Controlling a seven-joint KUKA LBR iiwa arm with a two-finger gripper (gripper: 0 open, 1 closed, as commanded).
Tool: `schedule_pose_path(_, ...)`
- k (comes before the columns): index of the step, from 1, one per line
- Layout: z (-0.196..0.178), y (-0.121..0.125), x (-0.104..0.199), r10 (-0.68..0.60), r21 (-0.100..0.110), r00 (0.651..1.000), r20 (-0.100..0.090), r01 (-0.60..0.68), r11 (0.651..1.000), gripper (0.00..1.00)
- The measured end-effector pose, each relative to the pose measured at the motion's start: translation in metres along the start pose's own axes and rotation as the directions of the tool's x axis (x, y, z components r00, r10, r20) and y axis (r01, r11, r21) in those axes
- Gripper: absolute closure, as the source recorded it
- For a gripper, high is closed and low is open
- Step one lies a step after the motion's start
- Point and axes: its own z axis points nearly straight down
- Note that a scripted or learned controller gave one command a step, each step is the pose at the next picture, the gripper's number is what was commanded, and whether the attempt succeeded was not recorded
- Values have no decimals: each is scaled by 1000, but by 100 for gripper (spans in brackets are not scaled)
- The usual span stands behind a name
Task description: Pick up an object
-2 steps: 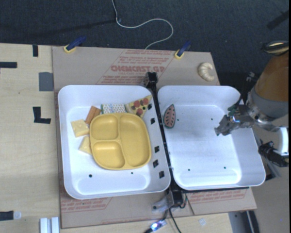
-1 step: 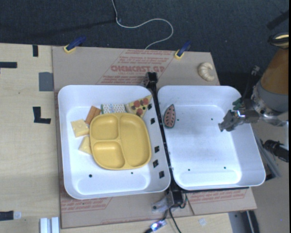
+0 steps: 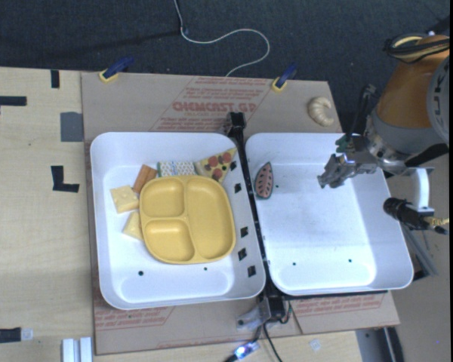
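A small oval object (image 3: 263, 179), dark with a reddish patterned face, lies in the right bin (image 3: 325, 277) near its left wall. My gripper (image 3: 331, 176) hangs over the right bin's upper right part, well to the right of that object, and nothing shows between its fingers. In the left bin (image 3: 174, 292) a yellow divided plate (image 3: 187, 219) rests on several flat pieces: tan crackers (image 3: 124, 199), an orange-brown piece (image 3: 144, 177), and patterned cards (image 3: 215, 164) along the plate's far edge.
A beige lump (image 3: 322, 110) sits on the cardboard sheet beyond the right bin. A black divider with clips (image 3: 245, 202) runs between the bins. A white cable (image 3: 226, 40) loops across the dark floor at the back.
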Motion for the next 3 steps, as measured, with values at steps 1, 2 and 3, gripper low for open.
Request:
schedule_pose_path(1, -10, 46, 35, -1, -2, 1000, 0, 1, 1000, 100)
schedule_pose_path(2, 0, 83, 79, 0, 0, 1000, 1, 0, 1000, 100)
schedule_pose_path(3, 0, 82, 83, 5, 1, 1000, 2, -5, 1000, 100)
